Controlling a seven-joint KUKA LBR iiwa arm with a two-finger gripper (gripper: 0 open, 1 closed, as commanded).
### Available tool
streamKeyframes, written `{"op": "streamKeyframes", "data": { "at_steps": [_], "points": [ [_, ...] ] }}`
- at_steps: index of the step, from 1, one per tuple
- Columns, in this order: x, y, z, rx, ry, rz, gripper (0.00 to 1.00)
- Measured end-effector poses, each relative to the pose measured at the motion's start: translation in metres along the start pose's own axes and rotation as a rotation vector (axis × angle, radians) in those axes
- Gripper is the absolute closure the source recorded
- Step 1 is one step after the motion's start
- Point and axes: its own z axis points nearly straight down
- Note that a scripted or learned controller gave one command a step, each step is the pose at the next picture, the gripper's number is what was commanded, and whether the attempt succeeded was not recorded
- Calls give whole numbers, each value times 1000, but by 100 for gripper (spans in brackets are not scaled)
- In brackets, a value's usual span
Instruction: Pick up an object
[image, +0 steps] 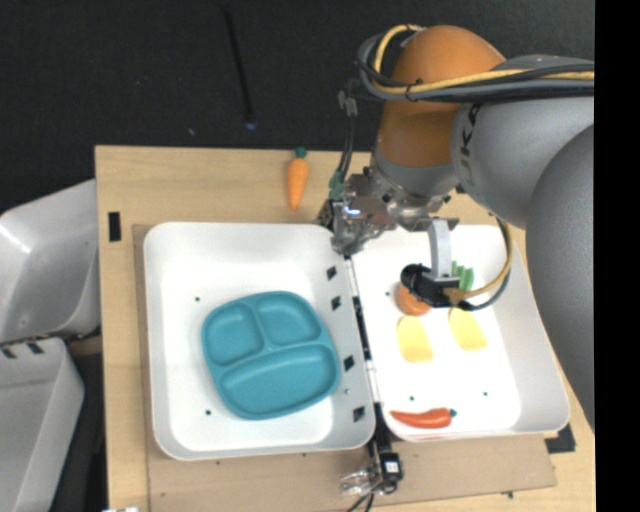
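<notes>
My gripper (345, 230) hangs low over the far end of the wall between the two bins, with nothing seen in it. The right bin (505, 330) holds a small orange item (408, 301), partly hidden under the wrist, with a bit of green (461, 272) close by. In front of these lie two yellow pieces (414, 339) (467, 329), and a red chili pepper (424, 418) rests at the near edge. A blue divided plate (268, 352) lies in the left bin (175, 300).
A toy carrot (297, 179) lies on the wooden bench behind the bins, just left of the gripper. The grey arm covers the far right corner of the right bin. A white object (40, 260) stands off the bench's left side.
</notes>
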Motion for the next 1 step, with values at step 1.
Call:
{"op": "streamKeyframes", "data": {
  "at_steps": [1],
  "points": [
    [42,2,2,-2,0,1,100]
  ]
}}
